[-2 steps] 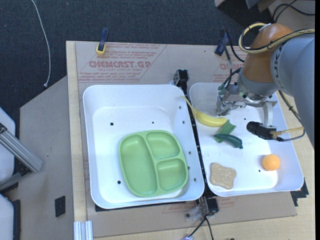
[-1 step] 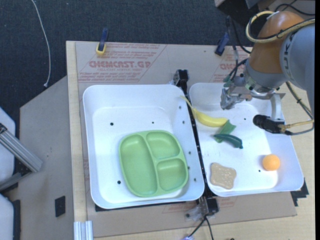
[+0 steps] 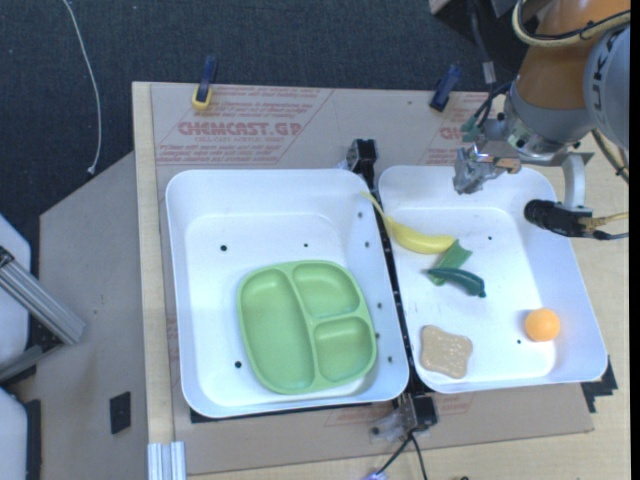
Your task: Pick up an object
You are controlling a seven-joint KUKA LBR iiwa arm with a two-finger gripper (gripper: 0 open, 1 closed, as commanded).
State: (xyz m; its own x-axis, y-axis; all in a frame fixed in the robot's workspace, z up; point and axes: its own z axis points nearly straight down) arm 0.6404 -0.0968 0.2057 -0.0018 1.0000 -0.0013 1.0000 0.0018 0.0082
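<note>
Two white bins sat side by side on a brown board surface [image 3: 300,118] with red writing on it. The left bin [image 3: 200,208] held a light green plate [image 3: 305,323] with three parts, one long part on the left and two smaller parts on the right. The plate lay flat near the front of that bin. The right bin [image 3: 560,298] held four small things. A yellow banana [image 3: 415,236] lay near the back left of it, curved, with its thin stem pointing up along the wall between the two bins. Just in front of the banana was a dark green thing [image 3: 457,272], bent like a pepper or a leaf, and its top end touched the banana. A tan, bumpy thing [image 3: 445,351] that looked like a cracker or a bit of bread lay near the front of the bin. A small orange ball [image 3: 541,324] sat near the right wall, well apart from the others. The grey arm with its big orange band [image 3: 570,43] came in from the right. Its hand [image 3: 470,175] hung over the back edge of the right bin, above the banana but not touching it. The hand held nothing, and I could not tell if it was spread or pressed together. Two blue clips [image 3: 205,80] held the board at the back.
</note>
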